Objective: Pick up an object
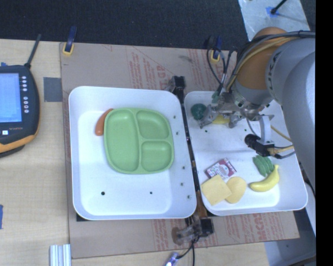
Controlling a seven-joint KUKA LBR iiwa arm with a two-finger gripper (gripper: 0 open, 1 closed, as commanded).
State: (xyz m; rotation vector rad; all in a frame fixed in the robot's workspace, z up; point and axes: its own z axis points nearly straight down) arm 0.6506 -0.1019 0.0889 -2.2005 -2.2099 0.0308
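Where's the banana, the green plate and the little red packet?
banana [265, 183], camera view, middle of its yellow curve.
green plate [137, 141], camera view, ridge between its compartments.
red packet [222, 169], camera view, its top face.

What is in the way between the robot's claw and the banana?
Nothing visible blocks it. The gripper sits at the right bin's far end; the banana lies nearer, with bare white floor between, beside a green toy.

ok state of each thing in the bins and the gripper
green tray: upright in left bin
orange item: half tucked under the tray's left edge
gripper: low at right bin far end
banana: lying flat
yellow slices: lying flat, overlapping
red packet: lying flat
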